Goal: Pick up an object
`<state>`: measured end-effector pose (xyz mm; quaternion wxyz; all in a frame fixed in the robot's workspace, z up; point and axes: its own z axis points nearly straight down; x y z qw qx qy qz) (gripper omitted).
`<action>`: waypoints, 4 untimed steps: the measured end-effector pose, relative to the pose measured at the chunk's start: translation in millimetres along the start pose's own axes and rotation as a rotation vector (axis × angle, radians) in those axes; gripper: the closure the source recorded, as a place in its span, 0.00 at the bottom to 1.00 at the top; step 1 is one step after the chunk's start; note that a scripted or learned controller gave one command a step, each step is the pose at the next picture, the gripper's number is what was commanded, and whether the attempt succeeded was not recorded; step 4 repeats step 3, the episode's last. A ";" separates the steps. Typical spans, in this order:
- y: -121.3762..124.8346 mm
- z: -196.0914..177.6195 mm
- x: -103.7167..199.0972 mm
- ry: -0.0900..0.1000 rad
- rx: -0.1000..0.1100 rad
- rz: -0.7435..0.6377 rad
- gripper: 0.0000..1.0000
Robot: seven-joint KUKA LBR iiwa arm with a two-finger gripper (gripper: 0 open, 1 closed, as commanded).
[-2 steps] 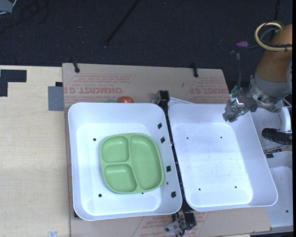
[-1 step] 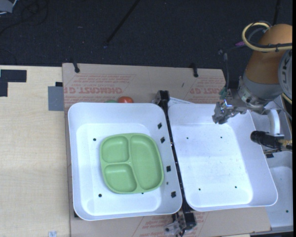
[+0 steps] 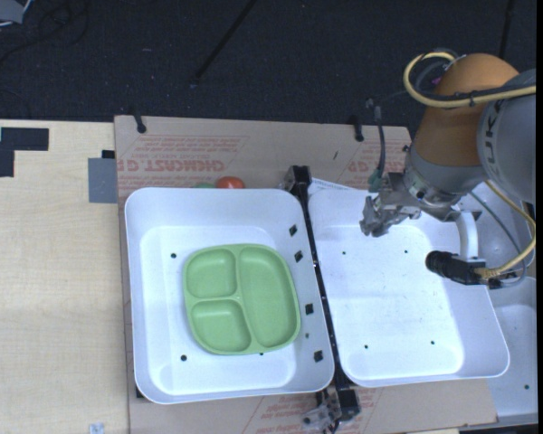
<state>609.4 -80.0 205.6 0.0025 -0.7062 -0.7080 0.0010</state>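
Right of frame, upper part: the grey arm (image 3: 489,134) with its orange band reached in, and the gripper (image 3: 377,221) hung over the upper left corner of the right bin (image 3: 407,351).
Jaws: too small and dark to tell whether they were parted or closed; nothing could be seen between them.
Left bin (image 3: 154,333): held a green divided plate (image 3: 241,298), lying flat near its centre, three compartments facing up.
Plate and gripper: well apart, in separate bins.
Top edge of left bin: a small red object (image 3: 230,183) sat just behind the rim on the cardboard (image 3: 253,147).
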 end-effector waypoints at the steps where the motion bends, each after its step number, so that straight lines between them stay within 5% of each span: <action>1: -19.4 2.6 43.7 0.000 0.001 -0.001 1.00; 3: -45.1 -26.5 146.8 -0.001 -0.003 -0.001 1.00; 4: -45.1 -26.5 146.8 -0.001 -0.003 -0.001 1.00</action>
